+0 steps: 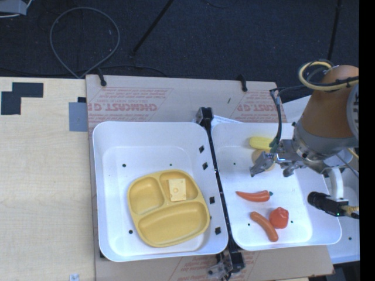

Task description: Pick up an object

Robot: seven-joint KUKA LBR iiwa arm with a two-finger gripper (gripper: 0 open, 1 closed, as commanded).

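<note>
Nearest the camera, at the near edge of the right bin [319, 239], lie an orange sausage-shaped toy [263, 226] and, touching or just beside its right end, a red tomato-like piece [279, 217]. A little farther in rests a red chili pepper [254, 196], its long axis running left to right across the bin floor. Beyond that, near the far wall, sits a yellow banana-like toy [259, 143], also lying roughly left to right. The gripper [265, 164] hangs low over the right bin between the pepper and the yellow toy, just on the near side of the yellow toy, with a tan, rounded thing partly hidden under it; what that thing is I cannot tell. The arm [328, 113] reaches in from the right. The fingers read as a dark cluster against the white floor, so whether they are spread or closed cannot be told, and nothing is visibly pinched between them. My judgement is that the yellow toy, just beyond the gripper, is the likeliest target, and the fingers would have to close across its short width. Over in the left bin [108, 157] sits a yellow divided plate [169, 208] with a small yellow square block [177, 189] in its far right compartment, well apart from the gripper.
</note>
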